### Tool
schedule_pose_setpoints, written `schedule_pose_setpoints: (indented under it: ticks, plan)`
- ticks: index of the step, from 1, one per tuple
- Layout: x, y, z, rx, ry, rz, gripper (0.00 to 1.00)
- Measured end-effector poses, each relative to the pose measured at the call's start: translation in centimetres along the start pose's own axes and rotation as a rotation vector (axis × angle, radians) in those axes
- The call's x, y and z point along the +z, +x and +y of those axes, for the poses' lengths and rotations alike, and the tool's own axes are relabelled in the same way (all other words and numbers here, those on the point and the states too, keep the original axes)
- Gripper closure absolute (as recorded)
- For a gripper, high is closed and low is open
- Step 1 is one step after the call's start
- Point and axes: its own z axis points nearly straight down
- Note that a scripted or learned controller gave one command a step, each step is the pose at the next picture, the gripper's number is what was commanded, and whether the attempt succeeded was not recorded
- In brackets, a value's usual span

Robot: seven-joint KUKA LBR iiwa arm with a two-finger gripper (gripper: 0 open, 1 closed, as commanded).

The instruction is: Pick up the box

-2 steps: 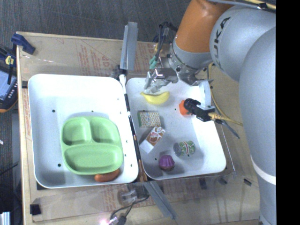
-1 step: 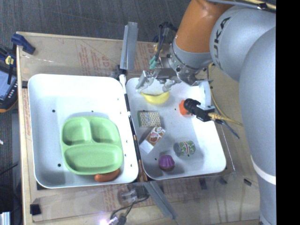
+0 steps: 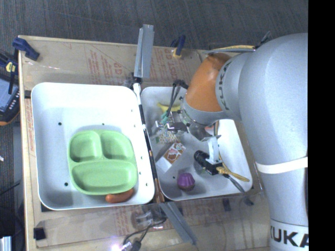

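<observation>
While the gripper (image 3: 168,123) hangs over the upper half of the right bin (image 3: 152,101), you cannot tell from this slant whether it is apart or together, because the wrist and the bulk of the arm (image 3: 272,98) crowd the view of it. Nothing shows clamped in it. The box (image 3: 175,152) lies flat on the bin floor at about 6 o'clock from the gripper, near it but apart, printed face up, with one end close to the bin's left wall at 9 o'clock.

Mind the clutter. A speckled item (image 3: 167,136) sits between gripper and box, at 12 o'clock of the box, and you cannot tell whether the two touch. A descent that lands short would likely close on that instead. A purple object (image 3: 186,181) rests at 5 o'clock of the box, just beside it, and could be nudged or caught along with it. Because the box lies flat and low, a grasp across its wide face may slip off — and the wall nearby leaves little room on that side. A yellow item (image 3: 166,107) lies at 12 o'clock of the gripper, out of the likely path.
</observation>
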Motion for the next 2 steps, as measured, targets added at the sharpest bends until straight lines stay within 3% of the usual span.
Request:
schedule_pose_setpoints:
  ticks: [1,2]
  plan:
    - [-1.1,-0.1,0.1,-0.004,-0.001,-0.003,1.0]
    - [-9.7,3.7,1.7,-0.495,0.002,0.002,1.0]
